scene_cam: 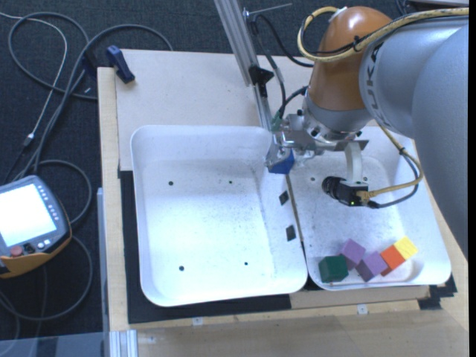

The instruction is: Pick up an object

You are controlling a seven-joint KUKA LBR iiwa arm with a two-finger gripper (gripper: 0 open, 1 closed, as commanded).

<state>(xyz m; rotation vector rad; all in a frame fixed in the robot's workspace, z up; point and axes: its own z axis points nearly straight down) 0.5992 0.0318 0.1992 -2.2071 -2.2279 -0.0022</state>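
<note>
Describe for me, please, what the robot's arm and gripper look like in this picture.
The arm is bulky, smooth grey, with a rounded orange band above the wrist. Yellowish cables loop over that band and trail below the wrist. The gripper is a small metallic assembly.

The arm (420, 65) at the upper right of the frame is a thick, smooth grey cylinder ending in a glossy orange dome (349, 58). Yellow cable (316, 24) loops over the dome. Below sits a grey metal wrist and a small silvery hand (285, 146), with black cables alongside.
</note>
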